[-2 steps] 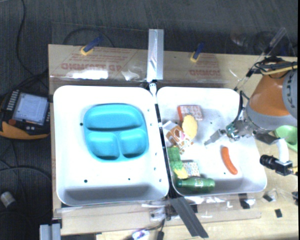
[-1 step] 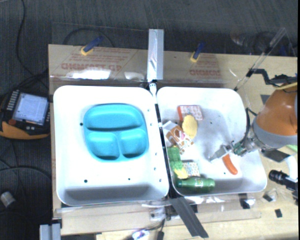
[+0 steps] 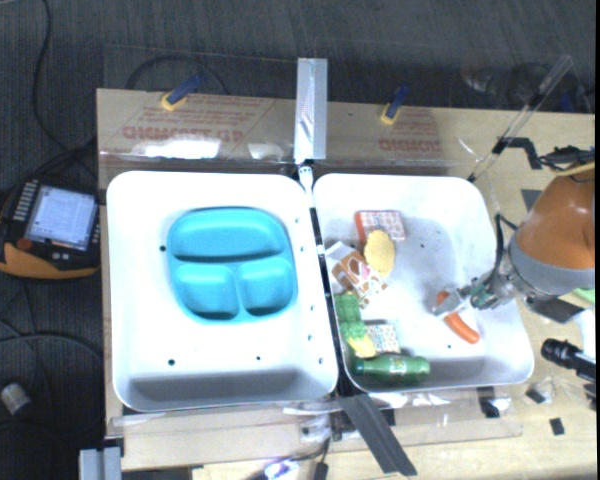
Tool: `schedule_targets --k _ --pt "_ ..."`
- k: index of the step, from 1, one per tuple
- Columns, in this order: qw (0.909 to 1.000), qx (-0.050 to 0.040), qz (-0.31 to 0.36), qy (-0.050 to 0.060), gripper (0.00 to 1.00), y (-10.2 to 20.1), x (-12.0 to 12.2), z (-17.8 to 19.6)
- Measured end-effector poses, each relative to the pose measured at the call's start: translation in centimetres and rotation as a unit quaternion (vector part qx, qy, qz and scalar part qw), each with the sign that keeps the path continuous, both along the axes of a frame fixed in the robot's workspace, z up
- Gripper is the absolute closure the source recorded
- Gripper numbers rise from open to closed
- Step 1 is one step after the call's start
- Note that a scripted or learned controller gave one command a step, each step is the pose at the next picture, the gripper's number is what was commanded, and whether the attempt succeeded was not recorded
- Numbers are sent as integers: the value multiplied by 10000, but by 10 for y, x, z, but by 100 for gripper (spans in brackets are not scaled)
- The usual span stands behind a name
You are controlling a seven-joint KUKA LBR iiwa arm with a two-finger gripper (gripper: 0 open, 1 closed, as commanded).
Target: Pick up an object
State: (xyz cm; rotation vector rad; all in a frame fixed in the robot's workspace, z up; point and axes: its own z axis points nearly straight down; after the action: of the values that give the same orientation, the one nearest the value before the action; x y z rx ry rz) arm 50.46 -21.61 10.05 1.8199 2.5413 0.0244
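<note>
Gripper work comes first: mine sits low in the right bin, near its right wall, and I cannot tell from this slanted look whether it is wide or narrow, since the tip is small and blurred. Just below it lies a small orange piece, carrot-like, close enough that I judge it the likeliest target, though nothing shows it held. Further left, along the bin's left wall, a cluster crowds together: a yellow oval thing, a red-and-white packet above it, and a green bottle lying on its side at the bottom. The left bin carries a blue divided tray. The risk I see is the orange piece rolling or skidding away, or me scraping the near wall, because it lies loose and close to the side.
</note>
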Motion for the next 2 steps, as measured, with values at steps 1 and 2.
schedule_targets --k 1,2 --pt "9998 -14 -196 70 100 -6 27 -10" --pt "9998 3 -187 69 100 -4 27 -2"
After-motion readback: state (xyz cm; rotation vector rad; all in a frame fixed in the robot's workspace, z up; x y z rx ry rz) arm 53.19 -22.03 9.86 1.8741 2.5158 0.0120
